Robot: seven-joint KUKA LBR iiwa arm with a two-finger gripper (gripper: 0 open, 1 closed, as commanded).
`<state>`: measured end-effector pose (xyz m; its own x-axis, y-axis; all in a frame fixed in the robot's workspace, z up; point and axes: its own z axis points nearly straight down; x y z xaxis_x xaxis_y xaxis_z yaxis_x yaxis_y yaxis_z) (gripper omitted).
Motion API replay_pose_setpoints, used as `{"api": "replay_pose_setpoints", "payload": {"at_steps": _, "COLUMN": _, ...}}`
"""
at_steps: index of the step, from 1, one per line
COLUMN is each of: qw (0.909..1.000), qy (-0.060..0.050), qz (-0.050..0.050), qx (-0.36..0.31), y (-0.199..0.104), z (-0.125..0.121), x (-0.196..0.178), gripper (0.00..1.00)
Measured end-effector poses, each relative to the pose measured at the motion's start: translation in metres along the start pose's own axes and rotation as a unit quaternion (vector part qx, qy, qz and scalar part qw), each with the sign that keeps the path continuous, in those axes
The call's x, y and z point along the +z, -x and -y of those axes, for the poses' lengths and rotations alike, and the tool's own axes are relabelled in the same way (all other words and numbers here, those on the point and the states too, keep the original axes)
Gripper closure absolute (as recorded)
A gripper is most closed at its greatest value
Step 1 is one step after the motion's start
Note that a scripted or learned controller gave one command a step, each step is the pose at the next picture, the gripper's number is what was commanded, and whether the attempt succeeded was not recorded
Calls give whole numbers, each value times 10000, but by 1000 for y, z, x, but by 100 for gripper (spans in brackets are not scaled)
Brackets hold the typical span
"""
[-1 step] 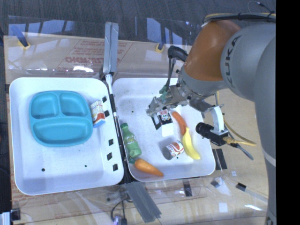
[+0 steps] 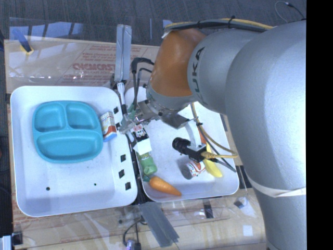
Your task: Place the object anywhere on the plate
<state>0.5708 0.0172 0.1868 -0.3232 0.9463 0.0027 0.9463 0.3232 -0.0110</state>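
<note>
A blue divided plate (image 2: 66, 130) lies in the left bin (image 2: 31, 191), toward its back left. A small can (image 2: 108, 125) with a red and white label stands just off the plate's right edge, near the bin's right wall. My gripper (image 2: 132, 126) hangs over the divide between the two bins, close to the right of that can. The view does not show whether it touches the can. The grey arm with its orange band comes in from the right and covers much of the right bin.
The right bin (image 2: 229, 184) holds a green packet (image 2: 147, 163) with a white top, an orange carrot (image 2: 164, 186), a small tin (image 2: 193, 169) and a yellow banana (image 2: 214, 168). A clear plastic sheet lies behind the bins.
</note>
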Motion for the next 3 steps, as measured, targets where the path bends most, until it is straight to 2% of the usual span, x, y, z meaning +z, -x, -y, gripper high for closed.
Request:
{"api": "replay_pose_setpoints", "payload": {"at_steps": 1, "qw": 9993, "qy": 15, "qz": 10, "qx": -361, "y": -57, "z": -49, "x": -1, "gripper": 100}}
{"api": "replay_pose_setpoints", "payload": {"at_steps": 2, "qw": 9993, "qy": 17, "qz": 10, "qx": -360, "y": -57, "z": -50, "x": -1, "gripper": 0}}
{"api": "replay_pose_setpoints", "payload": {"at_steps": 3, "qw": 9993, "qy": 17, "qz": 15, "qx": 383, "y": -100, "z": -69, "x": -28, "gripper": 0}}
